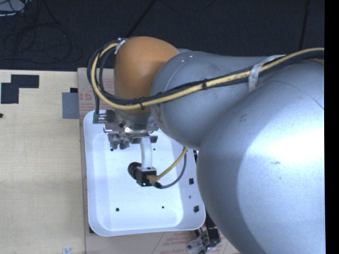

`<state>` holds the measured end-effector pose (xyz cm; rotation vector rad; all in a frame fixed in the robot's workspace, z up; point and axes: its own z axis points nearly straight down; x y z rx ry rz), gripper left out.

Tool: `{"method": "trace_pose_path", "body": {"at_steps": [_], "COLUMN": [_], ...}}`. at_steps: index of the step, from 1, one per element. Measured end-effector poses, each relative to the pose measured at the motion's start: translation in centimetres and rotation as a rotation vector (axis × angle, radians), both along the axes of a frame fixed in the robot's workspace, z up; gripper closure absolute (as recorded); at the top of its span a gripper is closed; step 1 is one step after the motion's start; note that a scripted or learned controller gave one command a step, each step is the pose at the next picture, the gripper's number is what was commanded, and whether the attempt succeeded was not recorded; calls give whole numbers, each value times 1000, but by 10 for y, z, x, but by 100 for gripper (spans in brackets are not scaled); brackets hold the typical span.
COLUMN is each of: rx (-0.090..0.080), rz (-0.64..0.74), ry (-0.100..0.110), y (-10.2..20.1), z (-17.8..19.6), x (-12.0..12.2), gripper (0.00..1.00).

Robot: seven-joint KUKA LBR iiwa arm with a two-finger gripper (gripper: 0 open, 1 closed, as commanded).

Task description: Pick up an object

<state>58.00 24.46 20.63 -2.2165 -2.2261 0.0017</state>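
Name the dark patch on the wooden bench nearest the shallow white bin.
The grey rectangular patch, just left of the white bin; the black stepped patch lies farther left.

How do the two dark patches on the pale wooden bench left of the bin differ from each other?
The stepped black patch is darker and sits near the view's left edge; the plain grey rectangular patch is lighter and lies closer to the shallow white bin. The black one is wide and notched, the grey one upright and simple. Both lie flat on the bench.
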Motion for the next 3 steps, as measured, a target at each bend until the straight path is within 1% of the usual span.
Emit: {"method": "trace_pose_path", "body": {"at_steps": [1,2,3], "rx": [-3,0,1], "rz": [-1,2,1], "ry": [2,1,-2], "y": [-2,0,-1], "z": [-45,-19,37], "x": [56,64,64], "gripper": [100,100,100]}}
